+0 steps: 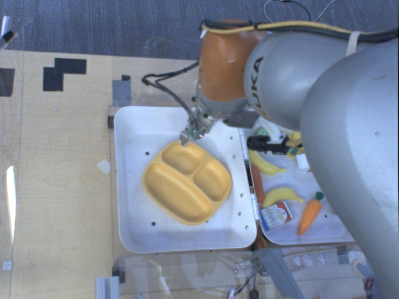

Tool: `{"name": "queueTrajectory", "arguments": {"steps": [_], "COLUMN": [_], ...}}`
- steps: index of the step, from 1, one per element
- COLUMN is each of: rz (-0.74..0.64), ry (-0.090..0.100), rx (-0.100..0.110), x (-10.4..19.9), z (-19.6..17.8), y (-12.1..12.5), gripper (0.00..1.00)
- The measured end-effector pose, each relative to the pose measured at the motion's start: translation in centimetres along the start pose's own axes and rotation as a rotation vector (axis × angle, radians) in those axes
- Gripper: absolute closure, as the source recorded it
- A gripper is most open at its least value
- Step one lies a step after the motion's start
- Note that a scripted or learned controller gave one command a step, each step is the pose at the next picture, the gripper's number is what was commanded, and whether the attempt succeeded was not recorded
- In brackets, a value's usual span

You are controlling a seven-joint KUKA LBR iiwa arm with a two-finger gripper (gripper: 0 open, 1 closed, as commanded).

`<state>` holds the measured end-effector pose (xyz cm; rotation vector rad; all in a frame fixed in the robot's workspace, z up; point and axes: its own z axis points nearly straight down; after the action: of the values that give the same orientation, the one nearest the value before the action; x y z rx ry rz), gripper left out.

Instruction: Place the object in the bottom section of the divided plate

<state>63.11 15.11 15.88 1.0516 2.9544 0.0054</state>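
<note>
We see the yellow divided plate [187,182] lying in the left bin [134,229], its long bottom section toward the lower left. The jaws [191,133] hover just above the plate's upper rim; we cannot tell whether they are spread or pinching anything. That section lies down-left of them.

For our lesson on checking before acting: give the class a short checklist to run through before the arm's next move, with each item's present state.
1. Divided plate lies flat inside the left bin: ok.
2. The plate's large bottom section is free to take an object: ok.
3. Tool is above the plate's upper edge, not yet over the bottom section: not ok.
4. An object is held in the tool: cannot tell.
5. Spare objects wait in the right bin, such as the carrot and banana: ok.
</note>
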Motion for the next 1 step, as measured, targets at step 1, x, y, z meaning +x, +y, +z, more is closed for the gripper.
{"name": "queueTrajectory", "arguments": {"steps": [1], "rz": [-0.29], "ry": [0.002], "rx": [-0.001], "x": [8.0], "z": [-3.58], "y": [-1.27], "gripper": [1.0]}}
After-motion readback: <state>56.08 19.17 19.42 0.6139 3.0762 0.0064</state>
